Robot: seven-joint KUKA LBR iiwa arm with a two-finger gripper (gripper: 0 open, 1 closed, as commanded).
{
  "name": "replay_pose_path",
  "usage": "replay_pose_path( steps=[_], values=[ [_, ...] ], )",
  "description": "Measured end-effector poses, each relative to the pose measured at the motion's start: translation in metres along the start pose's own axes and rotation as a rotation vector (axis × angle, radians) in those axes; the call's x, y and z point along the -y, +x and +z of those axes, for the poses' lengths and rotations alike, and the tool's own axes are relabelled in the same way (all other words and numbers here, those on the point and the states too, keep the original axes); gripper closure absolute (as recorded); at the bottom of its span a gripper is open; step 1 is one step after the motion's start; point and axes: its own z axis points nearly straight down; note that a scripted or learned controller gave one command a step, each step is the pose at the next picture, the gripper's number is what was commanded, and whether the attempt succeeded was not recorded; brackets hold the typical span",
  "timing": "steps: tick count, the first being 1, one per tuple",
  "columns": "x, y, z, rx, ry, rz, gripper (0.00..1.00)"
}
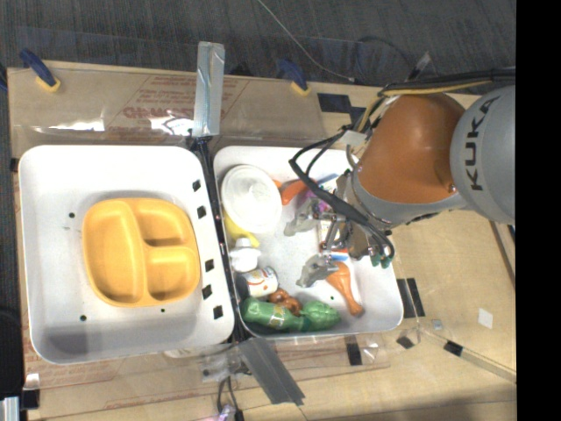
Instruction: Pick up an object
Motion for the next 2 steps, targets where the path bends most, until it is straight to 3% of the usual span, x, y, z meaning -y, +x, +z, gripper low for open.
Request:
replay_pose_path(
  steps=[1, 2],
  values=[
    [0.074, -0.007, 0.112, 0.011, 0.004, -0.071, 0.0],
    [0.057, -0.04, 0.113, 0.004, 0.0, -0.266, 0.0]
  ],
)
